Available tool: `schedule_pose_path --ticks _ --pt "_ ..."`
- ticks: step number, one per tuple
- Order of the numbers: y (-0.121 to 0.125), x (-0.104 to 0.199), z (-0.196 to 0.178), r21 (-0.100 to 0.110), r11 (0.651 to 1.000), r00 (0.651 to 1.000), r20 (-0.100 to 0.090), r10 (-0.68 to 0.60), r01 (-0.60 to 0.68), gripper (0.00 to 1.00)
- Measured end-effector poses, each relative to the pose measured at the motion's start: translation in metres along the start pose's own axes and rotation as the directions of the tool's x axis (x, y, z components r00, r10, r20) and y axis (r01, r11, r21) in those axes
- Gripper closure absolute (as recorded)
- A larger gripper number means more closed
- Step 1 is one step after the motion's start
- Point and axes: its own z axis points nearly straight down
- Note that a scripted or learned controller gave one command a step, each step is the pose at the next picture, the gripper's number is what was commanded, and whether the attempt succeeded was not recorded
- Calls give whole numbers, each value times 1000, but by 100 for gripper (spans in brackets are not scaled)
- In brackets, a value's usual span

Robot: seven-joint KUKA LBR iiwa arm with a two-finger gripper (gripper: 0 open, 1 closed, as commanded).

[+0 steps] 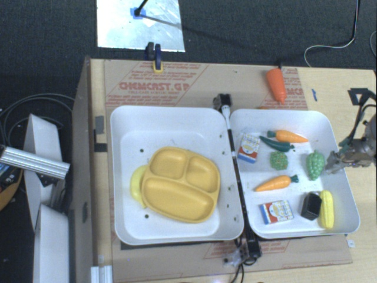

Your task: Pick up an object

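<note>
The tool [337,161] sat at the right rim of the right bin [339,128], its metal tip low and just beside a green bunch of toy grapes [315,164]; the view did not make plain whether it was spread or pressed together, and nothing could be seen pinched in it. The grapes lay inside the right bin near its right wall, to the left of the tool and apparently touching or nearly touching its tip.

Around the grapes were a toy broccoli floret [278,160], an orange toy carrot [275,183] below it, and another carrot [287,137] above, crossing a dark green toy pepper [277,144]. A small carton [249,148] with red and blue print and a second small box [276,211] lay in the same bin; their lettering was too small to read. A black block [311,205] lay touching a yellow toy banana [326,209] in the lower right corner.

The left bin [126,134] held a yellow divided tray [179,184]. An orange toy carrot [275,84] lay outside the bins on the cardboard-covered surface [194,84], whose red print read "CHEMCAST".
</note>
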Motion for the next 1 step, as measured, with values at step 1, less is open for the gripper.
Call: schedule_pose_path --ticks 1 --pt "36 8 126 7 1000 1000 -4 -3 3 100"
